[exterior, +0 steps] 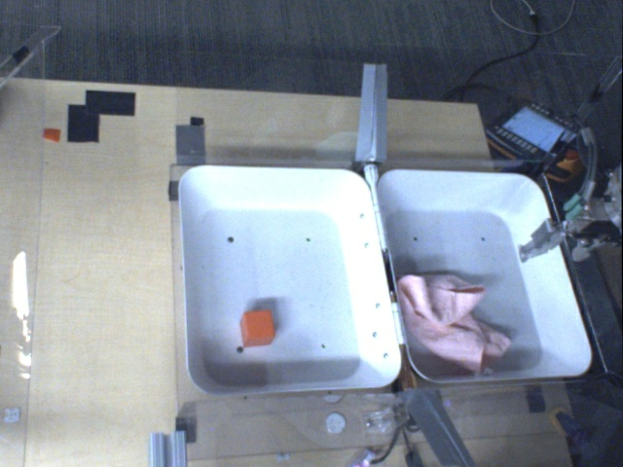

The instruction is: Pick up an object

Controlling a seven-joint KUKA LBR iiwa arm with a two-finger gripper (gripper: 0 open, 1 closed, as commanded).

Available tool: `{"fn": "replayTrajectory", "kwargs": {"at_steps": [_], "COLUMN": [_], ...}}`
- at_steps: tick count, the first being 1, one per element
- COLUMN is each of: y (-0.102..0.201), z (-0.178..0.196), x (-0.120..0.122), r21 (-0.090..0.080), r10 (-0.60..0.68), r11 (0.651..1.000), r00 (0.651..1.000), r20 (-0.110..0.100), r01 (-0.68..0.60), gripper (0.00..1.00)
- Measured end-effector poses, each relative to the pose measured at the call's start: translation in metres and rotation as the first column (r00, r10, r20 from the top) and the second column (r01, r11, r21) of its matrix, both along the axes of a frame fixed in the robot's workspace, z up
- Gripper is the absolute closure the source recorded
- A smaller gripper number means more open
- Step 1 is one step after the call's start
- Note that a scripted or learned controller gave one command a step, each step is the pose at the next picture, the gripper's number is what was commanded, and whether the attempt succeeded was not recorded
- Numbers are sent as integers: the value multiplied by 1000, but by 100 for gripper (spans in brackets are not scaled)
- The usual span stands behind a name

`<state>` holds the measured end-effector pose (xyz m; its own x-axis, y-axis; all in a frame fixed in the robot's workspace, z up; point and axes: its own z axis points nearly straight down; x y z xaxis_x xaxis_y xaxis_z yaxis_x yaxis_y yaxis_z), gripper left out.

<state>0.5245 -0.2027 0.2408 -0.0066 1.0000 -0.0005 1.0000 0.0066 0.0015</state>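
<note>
Down at the front of your view, nearest the lens, you've got the pink cloth (451,323) crumpled in the right bin (531,197), bunched against the near wall and close to the divider between the two bins. Part of it rides up towards that near rim, with an orange-brown edge peeking out along its top fold. Over in the left bin (209,202) sits a small orange cube (258,328), alone on the floor, towards the near left corner and well apart from the cloth.

Now look to the right edge: the gripper (538,244) is poking in over the far right rim of the right bin, a slim grey finger (545,237) angled down and to the left. It hangs clear of the cloth, nothing between its fingers that you can see. As for the jaws, you can't tell from here whether they're spread or closed, the tip is too small and blurred.

Behind the bins, on the wooden bench (97,261), you'll spot black blocks (97,113) and a tiny orange piece (52,135) at far left
</note>
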Motion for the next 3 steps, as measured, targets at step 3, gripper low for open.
{"fn": "replayTrajectory", "kwargs": {"at_steps": [3], "y": [104], "z": [-151], "x": [50], "r21": [-5], "r10": [320], "r11": [948], "r00": [947], "r20": [15], "r01": [-320], "gripper": [0]}}
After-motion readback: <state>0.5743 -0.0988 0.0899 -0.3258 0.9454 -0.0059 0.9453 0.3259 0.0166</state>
